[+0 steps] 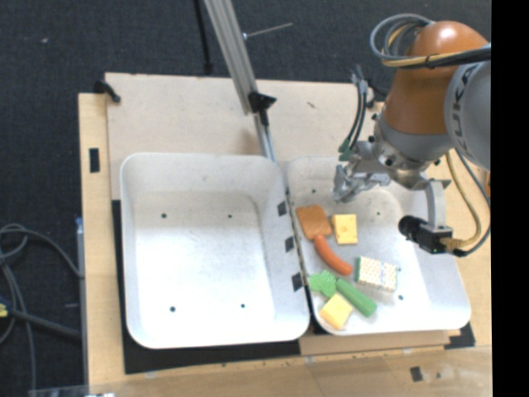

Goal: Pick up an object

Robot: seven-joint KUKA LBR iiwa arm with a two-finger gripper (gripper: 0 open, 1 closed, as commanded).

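My pincer (347, 184): it hangs in the upper part of the right bin (430, 304), right of centre in the frame, over bare white floor. Whether it is apart or together I cannot tell from this slant, and I see nothing carried in it.

My arm: it comes in from the right of the frame, the orange band bulging above the wrist, so its bulk covers the bin's upper right corner.

What I could take: every candidate lies in the right bin, below and slightly left of my pincer, in the lower middle of the frame.

Nearest pieces: a tan bread-like piece (313, 220) sits against the bin's left wall, with a yellow square block (345, 229) just beside it on the right. These look the easiest reach, I judge.

Middle: an orange carrot-like toy (332, 257) lies slanted below those two, one end close to the tan piece.

Lower cluster: a green toy vegetable (343, 293) lies slanted by a pale yellow block (336, 312) at the bin's lower edge, and a speckled white block (376, 274) sits to their right.

Why they bunch: I guess the pile has settled toward the left wall and lower rim, which leaves little room on that side.

Left bin (207, 246): it holds none of these pieces.

Progress: nothing is lifted yet, as I judge it.
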